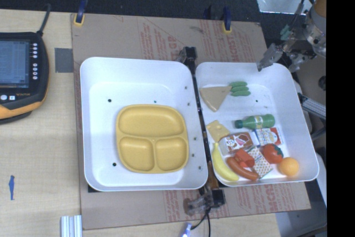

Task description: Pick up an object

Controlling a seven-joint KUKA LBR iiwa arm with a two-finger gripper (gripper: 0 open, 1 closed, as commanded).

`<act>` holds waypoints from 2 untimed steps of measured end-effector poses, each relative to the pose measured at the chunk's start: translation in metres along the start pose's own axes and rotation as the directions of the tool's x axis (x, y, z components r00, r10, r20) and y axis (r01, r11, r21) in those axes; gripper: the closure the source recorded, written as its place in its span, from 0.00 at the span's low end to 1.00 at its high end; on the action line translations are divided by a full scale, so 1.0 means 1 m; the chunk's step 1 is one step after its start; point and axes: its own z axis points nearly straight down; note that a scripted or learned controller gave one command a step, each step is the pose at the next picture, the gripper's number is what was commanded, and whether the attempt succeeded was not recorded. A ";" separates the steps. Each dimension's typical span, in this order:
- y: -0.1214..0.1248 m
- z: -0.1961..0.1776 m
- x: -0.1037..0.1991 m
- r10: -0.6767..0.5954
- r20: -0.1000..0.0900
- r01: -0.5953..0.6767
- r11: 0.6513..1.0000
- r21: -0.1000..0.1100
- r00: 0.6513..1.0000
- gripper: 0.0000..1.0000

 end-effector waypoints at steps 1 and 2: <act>-0.070 0.085 -0.004 0.000 0.000 0.000 1.000 0.004 1.000 0.00; -0.066 0.169 0.023 -0.001 0.006 0.001 1.000 -0.015 1.000 0.00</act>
